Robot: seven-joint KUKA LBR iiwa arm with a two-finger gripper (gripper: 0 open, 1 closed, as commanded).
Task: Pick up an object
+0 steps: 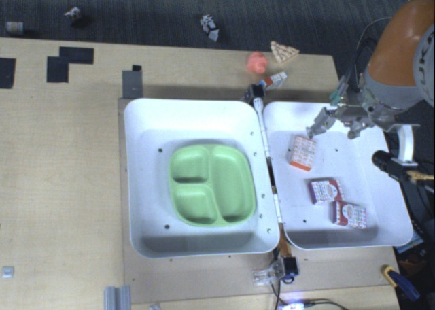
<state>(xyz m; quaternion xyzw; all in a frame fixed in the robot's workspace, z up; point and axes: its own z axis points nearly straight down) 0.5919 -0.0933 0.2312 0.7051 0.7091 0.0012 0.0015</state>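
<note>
In the right white bin (380, 186) lie three small packets. An orange-and-white packet (302, 152) sits near the bin's middle left. Two red-and-white packets (324, 190) (349, 215) lie closer to the front. My gripper (334, 130) hangs over the back of this bin, up and to the right of the orange-and-white packet. It is open, its two fingers spread, and nothing is between them. The left white bin (146, 132) holds a green divided plate (209, 184).
Behind the bins on the bench lie a pink ball (257, 62), a pizza-slice toy (284, 51) and a small orange-tipped tube (273, 81). A ridge (266, 159) separates the two bins. Small bits lie on the dark floor beyond.
</note>
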